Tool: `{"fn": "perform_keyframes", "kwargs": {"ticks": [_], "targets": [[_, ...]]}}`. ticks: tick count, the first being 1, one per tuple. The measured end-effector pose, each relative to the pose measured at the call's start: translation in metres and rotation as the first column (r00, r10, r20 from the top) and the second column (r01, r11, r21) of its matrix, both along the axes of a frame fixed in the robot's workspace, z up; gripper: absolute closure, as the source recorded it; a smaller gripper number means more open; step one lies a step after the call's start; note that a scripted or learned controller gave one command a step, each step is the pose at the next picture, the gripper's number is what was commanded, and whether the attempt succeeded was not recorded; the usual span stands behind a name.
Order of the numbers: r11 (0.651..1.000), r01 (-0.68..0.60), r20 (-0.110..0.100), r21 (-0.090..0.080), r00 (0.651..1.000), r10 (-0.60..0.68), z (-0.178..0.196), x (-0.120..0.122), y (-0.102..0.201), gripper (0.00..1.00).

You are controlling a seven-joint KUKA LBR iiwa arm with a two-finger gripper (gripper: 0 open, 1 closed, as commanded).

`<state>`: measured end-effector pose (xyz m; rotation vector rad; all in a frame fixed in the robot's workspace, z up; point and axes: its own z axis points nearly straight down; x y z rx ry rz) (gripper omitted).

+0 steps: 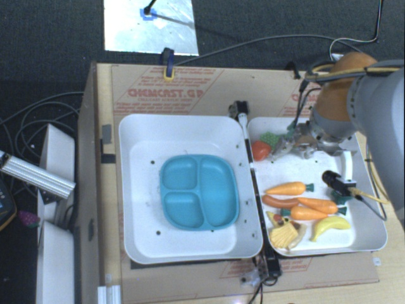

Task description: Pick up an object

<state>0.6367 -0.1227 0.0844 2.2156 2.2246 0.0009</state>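
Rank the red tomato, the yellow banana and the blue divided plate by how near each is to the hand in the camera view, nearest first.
Measured from the hand at the top of the right bin:
1. Red tomato, just beside the hand, toward the bin divider.
2. Blue divided plate, in the left bin, across the divider.
3. Yellow banana, near the right bin's lower edge.
The plate and banana are close to call.

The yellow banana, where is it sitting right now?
The banana lies in the right bin, near its front right corner, just below the carrots and right of the corn.
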Motion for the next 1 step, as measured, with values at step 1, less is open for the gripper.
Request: {"fn": "perform_keyframes", "kwargs": {"ticks": [1], "targets": [[1.000, 0.005, -0.016, -0.013, 1.000, -0.005, 0.0015, 0.0285, 0.0227, 0.00]]}}
